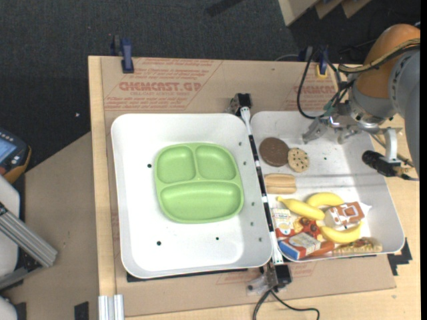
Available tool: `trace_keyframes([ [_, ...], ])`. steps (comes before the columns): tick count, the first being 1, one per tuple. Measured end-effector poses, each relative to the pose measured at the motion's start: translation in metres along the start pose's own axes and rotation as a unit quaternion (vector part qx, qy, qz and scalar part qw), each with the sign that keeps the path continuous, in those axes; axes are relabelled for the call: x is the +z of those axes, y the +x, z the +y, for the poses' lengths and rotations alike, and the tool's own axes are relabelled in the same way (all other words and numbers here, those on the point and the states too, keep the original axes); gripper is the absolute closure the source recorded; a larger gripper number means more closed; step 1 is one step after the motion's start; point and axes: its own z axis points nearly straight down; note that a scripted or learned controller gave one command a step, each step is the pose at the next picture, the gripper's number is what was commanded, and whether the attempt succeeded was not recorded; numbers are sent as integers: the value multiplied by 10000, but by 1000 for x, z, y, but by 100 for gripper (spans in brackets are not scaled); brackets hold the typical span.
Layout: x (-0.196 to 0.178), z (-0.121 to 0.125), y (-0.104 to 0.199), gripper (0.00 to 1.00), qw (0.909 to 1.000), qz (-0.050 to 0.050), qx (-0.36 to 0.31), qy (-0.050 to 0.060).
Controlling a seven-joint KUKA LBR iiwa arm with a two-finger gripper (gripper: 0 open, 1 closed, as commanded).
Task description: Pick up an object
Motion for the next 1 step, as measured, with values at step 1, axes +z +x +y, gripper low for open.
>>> trace_keyframes([
  [1, -81, -106, 24, 0, 10000, 40, -14, 34],
])
